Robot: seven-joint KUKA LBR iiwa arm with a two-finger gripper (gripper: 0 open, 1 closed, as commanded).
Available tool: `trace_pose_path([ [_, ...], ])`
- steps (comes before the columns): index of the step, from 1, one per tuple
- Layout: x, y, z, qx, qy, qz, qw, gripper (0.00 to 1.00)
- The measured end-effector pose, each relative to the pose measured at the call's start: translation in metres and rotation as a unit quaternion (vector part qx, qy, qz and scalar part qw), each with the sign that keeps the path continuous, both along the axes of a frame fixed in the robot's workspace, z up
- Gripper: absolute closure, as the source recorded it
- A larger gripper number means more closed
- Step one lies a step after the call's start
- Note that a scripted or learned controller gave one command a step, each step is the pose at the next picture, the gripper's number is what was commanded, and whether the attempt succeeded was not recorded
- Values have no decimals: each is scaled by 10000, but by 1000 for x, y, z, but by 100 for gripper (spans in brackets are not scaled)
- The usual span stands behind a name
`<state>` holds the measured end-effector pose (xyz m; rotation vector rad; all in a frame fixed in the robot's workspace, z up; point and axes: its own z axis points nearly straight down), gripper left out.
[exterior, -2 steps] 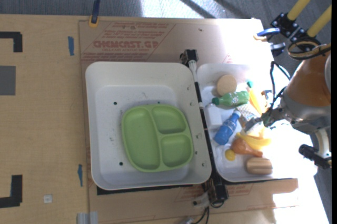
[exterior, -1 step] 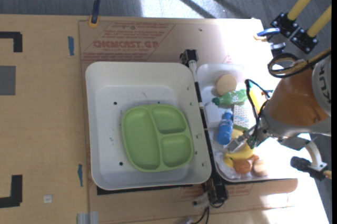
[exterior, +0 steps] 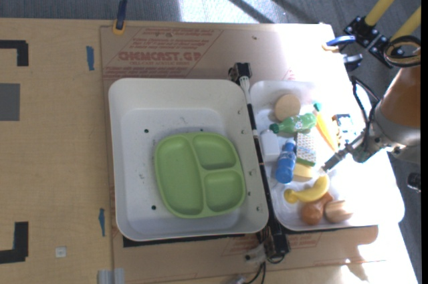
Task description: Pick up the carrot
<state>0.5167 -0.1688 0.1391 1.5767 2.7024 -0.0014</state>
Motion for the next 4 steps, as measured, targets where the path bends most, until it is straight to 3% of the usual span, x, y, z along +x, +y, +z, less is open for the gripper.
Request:
trace_pose_path([
  [1, 56, 8, -46, 30, 34, 193, 9998, 0],
  [2, -15, -36, 39, 27, 19, -1068, 9943, 0],
  [3, 60, -48, -44, 69, 26, -689, 9976, 0],
  [4, 116, -35, -49, 75, 485, -2935, 9547, 0],
])
